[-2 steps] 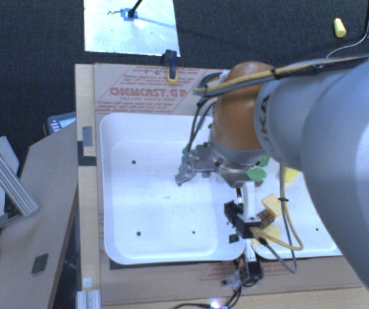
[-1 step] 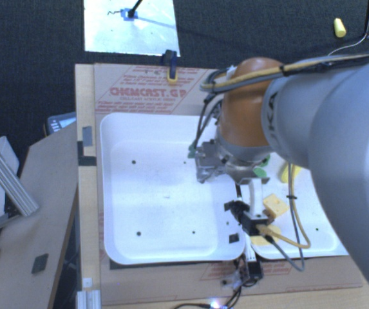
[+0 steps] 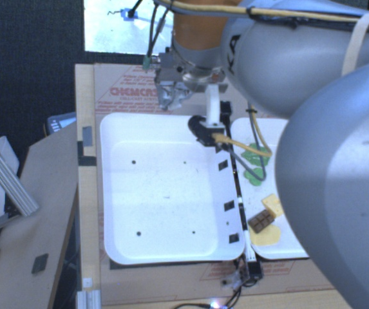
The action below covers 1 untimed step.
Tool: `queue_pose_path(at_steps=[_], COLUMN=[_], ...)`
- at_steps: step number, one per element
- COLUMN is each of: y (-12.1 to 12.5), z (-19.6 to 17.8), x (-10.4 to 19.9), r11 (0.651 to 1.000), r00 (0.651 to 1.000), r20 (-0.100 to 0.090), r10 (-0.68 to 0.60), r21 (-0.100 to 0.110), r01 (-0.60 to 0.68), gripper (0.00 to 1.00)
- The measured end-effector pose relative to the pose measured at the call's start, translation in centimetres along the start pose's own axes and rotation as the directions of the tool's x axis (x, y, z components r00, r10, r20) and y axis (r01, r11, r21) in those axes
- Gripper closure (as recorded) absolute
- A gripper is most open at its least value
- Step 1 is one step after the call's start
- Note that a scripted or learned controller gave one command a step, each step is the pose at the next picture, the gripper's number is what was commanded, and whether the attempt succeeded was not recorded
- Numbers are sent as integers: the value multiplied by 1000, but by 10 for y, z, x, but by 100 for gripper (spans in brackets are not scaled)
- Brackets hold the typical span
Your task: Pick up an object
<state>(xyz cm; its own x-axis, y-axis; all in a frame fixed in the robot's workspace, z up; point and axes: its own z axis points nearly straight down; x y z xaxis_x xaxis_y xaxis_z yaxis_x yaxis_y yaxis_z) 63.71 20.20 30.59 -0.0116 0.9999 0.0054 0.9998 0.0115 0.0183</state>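
The grey arm [image 3: 313, 76], smooth and rounded, is seen reaching in from the right and covering much of the right bin [image 3: 275, 134]. Its glossy orange band [image 3: 203, 11] is set above the wrist, which is pointed downward. A sheet of brown cardboard [image 3: 123, 85] with red print is laid under both bins. The left bin [image 3: 165, 192] is a shallow white tray with rounded corners, and its floor is marked by a few small dark dots.

The objects to be picked are found in the right bin, near the wall shared with the left bin: a flat green looped piece [image 3: 256, 166], a rounded yellow piece [image 3: 266, 237], a pale yellow square [image 3: 272, 205], and a brown ridged block [image 3: 261, 221] between the two yellow ones.

The metallic gripper [image 3: 170, 95] is held over the cardboard, just beyond the left bin's far rim. Whether it is wide or narrow cannot be told; nothing is seen held in it.
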Motion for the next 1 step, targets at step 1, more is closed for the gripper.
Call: queue_pose_path(at_steps=[1], y=[-11], z=[-14], x=[-136], r11=[1000], r00=[1000], r20=[9], r10=[21], r21=[15], r01=[-21], gripper=[100])
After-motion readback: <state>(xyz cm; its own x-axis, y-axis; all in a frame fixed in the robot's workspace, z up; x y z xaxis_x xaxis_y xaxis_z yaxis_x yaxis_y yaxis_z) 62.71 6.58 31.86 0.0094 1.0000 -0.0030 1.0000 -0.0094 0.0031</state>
